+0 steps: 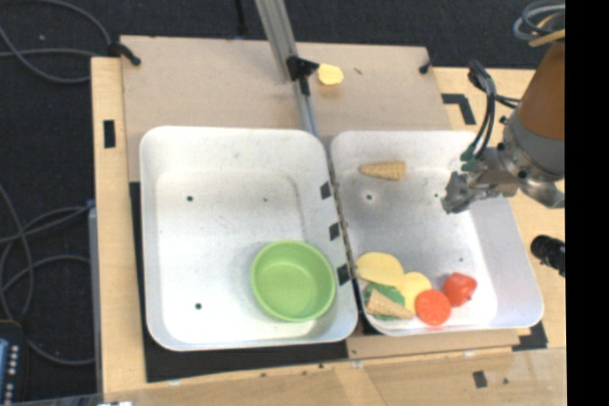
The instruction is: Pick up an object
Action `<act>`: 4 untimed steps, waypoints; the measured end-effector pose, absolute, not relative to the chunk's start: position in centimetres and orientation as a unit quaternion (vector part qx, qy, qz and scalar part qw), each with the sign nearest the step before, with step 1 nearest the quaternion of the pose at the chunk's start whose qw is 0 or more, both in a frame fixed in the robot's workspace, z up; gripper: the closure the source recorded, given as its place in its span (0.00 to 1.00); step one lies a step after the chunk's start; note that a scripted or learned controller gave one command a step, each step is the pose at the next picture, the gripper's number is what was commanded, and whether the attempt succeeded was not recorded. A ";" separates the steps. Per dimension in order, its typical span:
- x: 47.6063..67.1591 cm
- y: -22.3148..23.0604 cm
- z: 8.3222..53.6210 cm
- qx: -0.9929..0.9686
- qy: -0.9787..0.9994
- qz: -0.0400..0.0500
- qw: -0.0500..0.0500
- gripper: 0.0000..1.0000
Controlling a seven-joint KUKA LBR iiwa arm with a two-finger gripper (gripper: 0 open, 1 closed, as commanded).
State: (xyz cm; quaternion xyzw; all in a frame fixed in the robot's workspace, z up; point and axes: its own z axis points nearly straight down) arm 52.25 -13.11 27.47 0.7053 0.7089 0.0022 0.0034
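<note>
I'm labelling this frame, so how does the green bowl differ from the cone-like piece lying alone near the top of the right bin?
The green bowl is round, wide and upright in the left bin; the tan cone is small, narrow and lies on its side in the right bin. Both lie apart from the gripper.

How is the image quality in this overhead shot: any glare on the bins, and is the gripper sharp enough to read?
Camera view: lighting is even and soft, with faint shadows; the white bins look bright but not blown out, their specks still visible. The gripper is small, dark and slightly soft, so its state is unreadable. The green bowl and the toys in the right bin's near corner are reasonably crisp.
</note>
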 end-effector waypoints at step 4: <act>60.1 7.5 24.8 0.704 0.710 0.001 0.000 1.00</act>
